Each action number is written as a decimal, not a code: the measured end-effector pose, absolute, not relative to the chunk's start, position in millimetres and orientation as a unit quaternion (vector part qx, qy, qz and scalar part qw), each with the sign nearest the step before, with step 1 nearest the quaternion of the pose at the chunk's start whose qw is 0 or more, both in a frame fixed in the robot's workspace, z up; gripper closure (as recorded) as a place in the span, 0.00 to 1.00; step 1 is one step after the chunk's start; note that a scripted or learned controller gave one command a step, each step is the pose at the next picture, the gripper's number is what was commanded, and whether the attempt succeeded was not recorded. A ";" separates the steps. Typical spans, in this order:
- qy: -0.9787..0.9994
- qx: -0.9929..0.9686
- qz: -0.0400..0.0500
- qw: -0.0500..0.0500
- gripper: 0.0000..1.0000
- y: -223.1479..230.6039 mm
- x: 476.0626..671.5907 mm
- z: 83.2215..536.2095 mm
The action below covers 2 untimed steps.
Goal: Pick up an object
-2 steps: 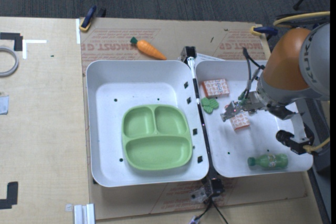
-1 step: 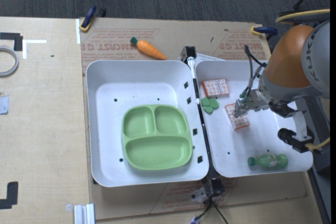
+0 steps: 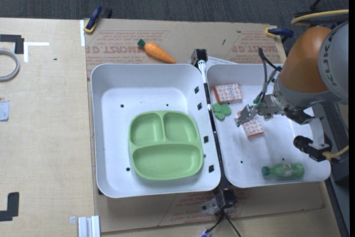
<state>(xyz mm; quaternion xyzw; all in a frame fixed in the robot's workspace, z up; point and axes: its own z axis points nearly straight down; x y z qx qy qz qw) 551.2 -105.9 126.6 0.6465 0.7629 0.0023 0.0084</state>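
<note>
your landmark is the right bin [image 3: 319,175]. the gripper [image 3: 244,115] hangs over its middle, above a small flat red-and-white carton [image 3: 254,129]; jaws' state: you cannot tell. a second printed carton [image 3: 228,92] lies toward the far rim, a green leafy toy [image 3: 222,111] by the left wall, a smooth green bottle [image 3: 283,170] along the near rim. open white floor lies between bottle and carton.

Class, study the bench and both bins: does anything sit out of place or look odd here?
Yes. A toy carrot lies outside the bins, on the cardboard behind the left bin. In the right bin a green bottle lies on its side by the front wall. The green divided plate sits flat, nothing odd.
</note>
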 end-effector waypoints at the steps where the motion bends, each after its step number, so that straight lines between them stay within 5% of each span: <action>1: 0.782 0.624 0.000 0.003 0.00 -104.3 551.7 96.9; 2: 0.781 0.624 0.002 0.007 1.00 -105.2 553.8 107.8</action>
